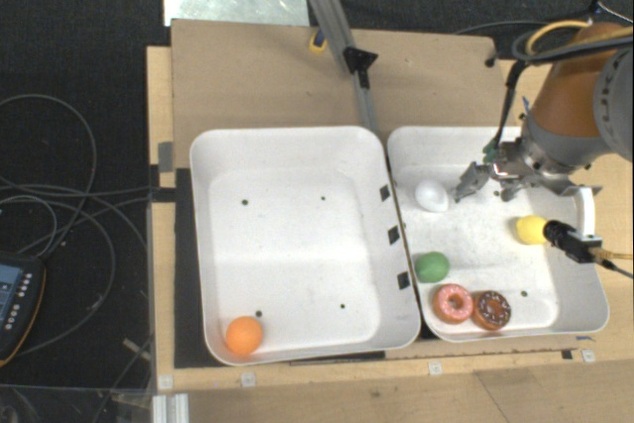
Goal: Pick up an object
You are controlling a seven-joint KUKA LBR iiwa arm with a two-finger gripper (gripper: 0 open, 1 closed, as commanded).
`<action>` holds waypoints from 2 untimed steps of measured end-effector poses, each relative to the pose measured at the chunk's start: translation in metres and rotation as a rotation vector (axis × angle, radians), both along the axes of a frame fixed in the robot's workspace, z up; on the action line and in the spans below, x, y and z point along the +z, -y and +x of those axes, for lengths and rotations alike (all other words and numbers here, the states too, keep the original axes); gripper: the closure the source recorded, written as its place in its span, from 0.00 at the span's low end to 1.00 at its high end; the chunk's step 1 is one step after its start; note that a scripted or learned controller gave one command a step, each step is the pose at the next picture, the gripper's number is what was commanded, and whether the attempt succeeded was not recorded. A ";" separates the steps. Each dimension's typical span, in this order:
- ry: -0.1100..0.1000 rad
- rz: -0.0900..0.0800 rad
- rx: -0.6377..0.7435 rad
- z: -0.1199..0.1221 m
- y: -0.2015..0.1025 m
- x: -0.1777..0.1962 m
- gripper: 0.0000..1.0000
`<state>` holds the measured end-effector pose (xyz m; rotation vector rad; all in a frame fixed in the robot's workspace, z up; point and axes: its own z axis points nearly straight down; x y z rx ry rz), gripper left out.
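Note:
In the right bin (584, 312), my gripper (487, 189) hangs over the upper part with its two fingers spread apart and nothing between them. A white egg-shaped object (431, 196) lies just left of the left fingertip, apart from it. A yellow object (530, 230) sits below and right of the gripper. Lower in the same bin lie a green ball (431, 265), a pink frosted donut (454, 303) and a brown donut (491, 309). An orange ball (244, 335) rests in the front left corner of the left bin (287, 149).
A slanted grey pole (327, 0) crosses the back of the bench toward the seam between the bins. A black connector with a cable (573, 243) sticks out beside the yellow object. The bins' raised rims meet at the centre (394, 233).

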<state>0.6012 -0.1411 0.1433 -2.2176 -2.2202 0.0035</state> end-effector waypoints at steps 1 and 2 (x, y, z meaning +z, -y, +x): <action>0.001 0.000 0.000 -0.001 -0.001 -0.052 0.00; 0.008 -0.001 -0.001 0.002 0.000 -0.038 1.00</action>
